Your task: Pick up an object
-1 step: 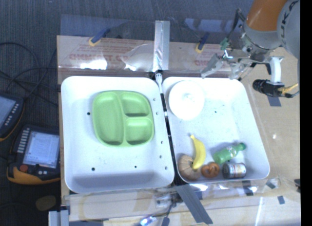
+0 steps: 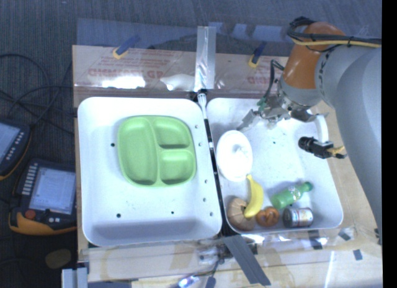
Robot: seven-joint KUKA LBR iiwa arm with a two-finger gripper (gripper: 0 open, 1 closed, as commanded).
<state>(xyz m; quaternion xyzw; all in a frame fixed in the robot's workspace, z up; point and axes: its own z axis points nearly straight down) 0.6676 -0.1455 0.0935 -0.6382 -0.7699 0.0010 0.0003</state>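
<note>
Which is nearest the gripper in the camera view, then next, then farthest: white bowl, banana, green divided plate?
From the gripper:
1. White bowl, right bin, just below-left of it.
2. Banana, right bin, toward the front edge.
3. Green divided plate, left bin.

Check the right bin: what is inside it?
The right bin holds a white plate, banana, green bottle, can, a brown round item and an orange-red one. The banana hides part of the brown item.

even, bright overhead light; my white bins (image 2: pixel 149 231) glare slightly, shadows soft, focus mildly soft throughout.
</note>
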